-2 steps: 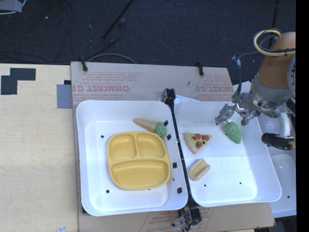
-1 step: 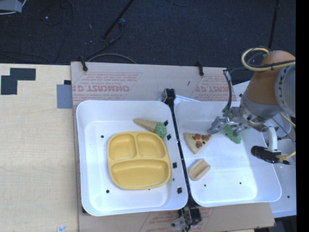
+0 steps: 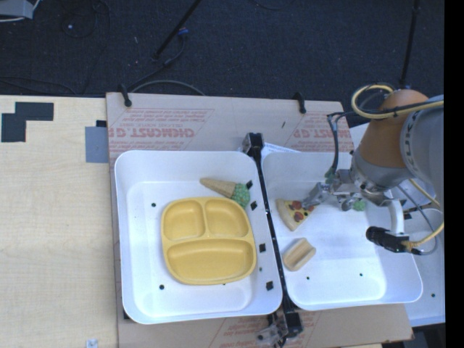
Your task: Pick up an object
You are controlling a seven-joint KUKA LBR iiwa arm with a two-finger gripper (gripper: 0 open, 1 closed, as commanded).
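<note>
Dark carpet with loose cables fills the background behind a pale wooden bench, where 2 shallow white bins sit side by side on a sheet of cardboard [image 3: 181, 125]. Inside the left bin [image 3: 138, 267] lies a yellow divided plate [image 3: 208, 239] with 3 compartments, and just above it, near the plate's upper rim, rests a toy ice cream cone [image 3: 226, 188] with a green top. The right bin [image 3: 377, 285] holds a toy pizza slice [image 3: 293, 212] near its left wall and, below that and apart from it, a tan block [image 3: 299, 254] (possibly toy bread). A grey arm with an orange band [image 3: 388, 133] reaches in from the right, and its gripper [image 3: 317, 195] is low over the right bin, angled toward the pizza slice, with the tips just beside the slice's upper right edge. The jaws appear spread, with nothing between them. The slice looks like the likely target because it is nearest. The bin's left wall and the black divider [image 3: 264, 216] crowd the slice from the left, while the tan block sits clear of the approach.
</note>
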